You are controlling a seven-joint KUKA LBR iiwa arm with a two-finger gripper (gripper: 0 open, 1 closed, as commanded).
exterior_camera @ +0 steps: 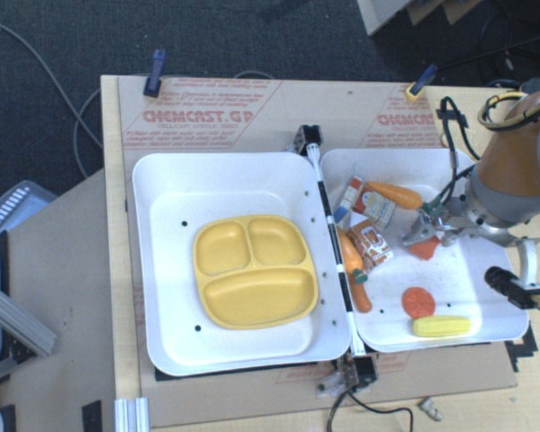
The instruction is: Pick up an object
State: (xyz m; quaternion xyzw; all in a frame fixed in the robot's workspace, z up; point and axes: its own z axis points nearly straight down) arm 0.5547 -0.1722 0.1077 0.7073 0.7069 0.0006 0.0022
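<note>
Here the arm (513, 165) reaches in over the right bin (486, 331) from its far right side, and its gripper (429, 228) sits low near the bin's middle, right at a small red piece (424, 248). Whether it is clenched, released or grasping that piece cannot be told from this slanted view, so nothing counts as held. The red piece looks like the thing being tried for, judging by how closely the gripper meets it; it lies on the bin floor, a little toward the far edge.

The other items seem simply scattered as picking stock, most of them crowded against the right bin's left wall. There are two printed packets: one (376, 205) near the far left corner, one (372, 244) just nearer. An orange carrot (394, 193) lies across the far packet, pointing toward the gripper. Along the left wall runs one long orange-red piece (352, 268), possibly more than one thing end to end. Near the front edge sit one flat red disc (419, 301) and one yellow corn cob (442, 326), just beside each other and well clear of the pile, so they would be easier picks.

The left bin (162, 241) carries one yellow divided tray (254, 270) with three compartments, centred, likely a place for sorted goods.
</note>
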